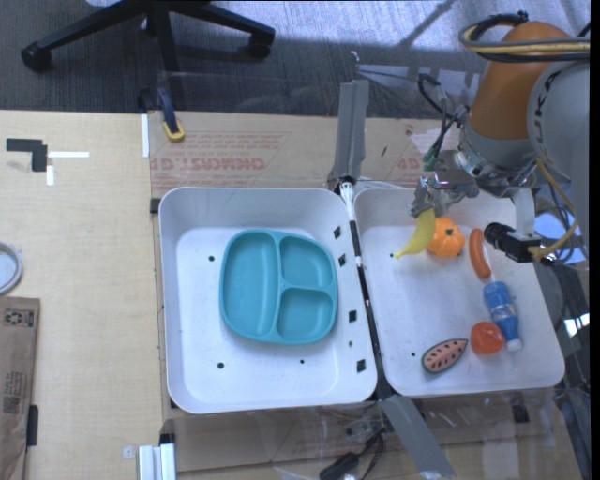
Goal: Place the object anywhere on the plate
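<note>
Arm is cut off at the right and top edges, grey body with orange band; gripper sits at the back rim of the right bin, small and dark, fingers hard to make out, though the top of the banana is right at their tips and looks pinched between them, body hanging down tilted. Two shallow white bins side by side on a tan wooden surface. Left bin carries one teal plate, smooth plastic, rounded square, three compartments, nothing on it. Right bin has six things: yellow curved banana, one orange pumpkin-like piece touching it on the right, one red sausage shape just beside that, one clear bottle with blue label, one round red-orange fruit touching the bottle, one watermelon slice near the front. Office chair base is cut off at top, tape roll is cut off at left edge
</note>
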Motion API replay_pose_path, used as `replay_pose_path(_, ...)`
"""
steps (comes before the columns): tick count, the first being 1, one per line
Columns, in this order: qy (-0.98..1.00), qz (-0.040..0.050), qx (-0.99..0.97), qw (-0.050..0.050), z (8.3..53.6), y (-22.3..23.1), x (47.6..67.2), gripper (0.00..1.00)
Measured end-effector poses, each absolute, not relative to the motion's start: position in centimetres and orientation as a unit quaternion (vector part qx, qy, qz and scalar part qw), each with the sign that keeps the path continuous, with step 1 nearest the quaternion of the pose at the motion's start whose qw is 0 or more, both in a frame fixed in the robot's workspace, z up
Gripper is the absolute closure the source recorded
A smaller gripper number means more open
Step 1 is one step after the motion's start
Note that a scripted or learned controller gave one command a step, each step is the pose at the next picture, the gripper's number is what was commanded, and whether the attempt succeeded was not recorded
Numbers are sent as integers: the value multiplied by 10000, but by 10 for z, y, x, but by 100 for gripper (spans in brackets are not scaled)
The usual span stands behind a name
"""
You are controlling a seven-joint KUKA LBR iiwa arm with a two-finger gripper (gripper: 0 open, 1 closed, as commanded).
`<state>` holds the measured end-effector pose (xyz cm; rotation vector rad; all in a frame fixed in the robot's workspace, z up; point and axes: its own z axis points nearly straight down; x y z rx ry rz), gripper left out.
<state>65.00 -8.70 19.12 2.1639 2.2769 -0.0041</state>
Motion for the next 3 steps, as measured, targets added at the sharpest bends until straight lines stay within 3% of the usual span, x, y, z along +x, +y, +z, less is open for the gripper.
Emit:
replay_pose_path(1, 7324, -31, 6808, 41, 192, 20, 637, 100)
replay_pose_path(2, 7314, -16, 6819, -6, 205, 69, 579, 100)
replay_pose_path(3, 7309, -16, 6824, -6, 205, 69, 579, 0)
